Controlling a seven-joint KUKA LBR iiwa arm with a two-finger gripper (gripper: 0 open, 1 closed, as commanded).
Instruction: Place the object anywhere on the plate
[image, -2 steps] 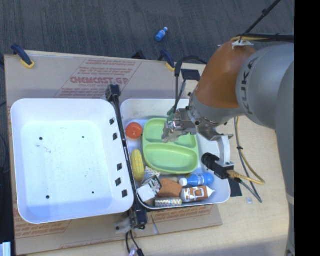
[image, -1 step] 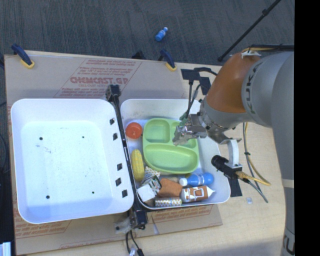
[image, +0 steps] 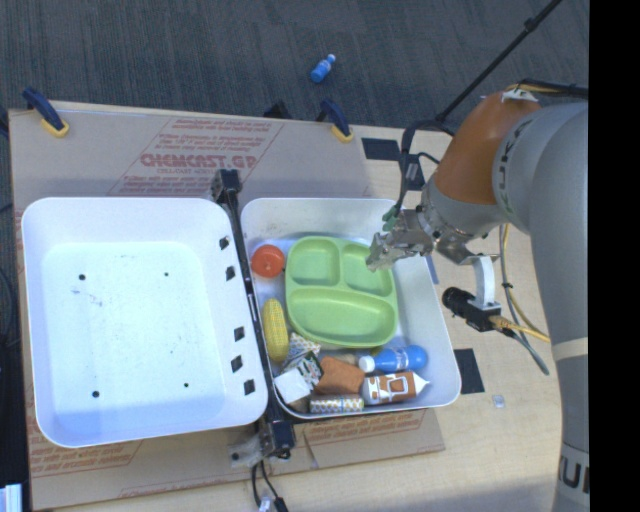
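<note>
A green divided plate (image: 340, 290) lies in the right bin (image: 447, 358). My gripper (image: 385, 252) hangs over the plate's upper right corner, reaching in from the right. Around the plate lie a red tomato-like ball (image: 267, 261) at its upper left, a yellow corn cob (image: 275, 329) along its left side, and below it a brown item (image: 340, 375), a blue bottle (image: 397, 359) and a brown bottle (image: 393, 386). Nothing is visible between the gripper's fingers from this angle.
The left bin (image: 130, 320) stands beside the right one, joined by a black clamp strip (image: 238, 290). A small white box (image: 293, 386) and a patterned bar (image: 335, 404) lie at the right bin's front. A small blue object (image: 321, 68) lies on the floor behind the bench.
</note>
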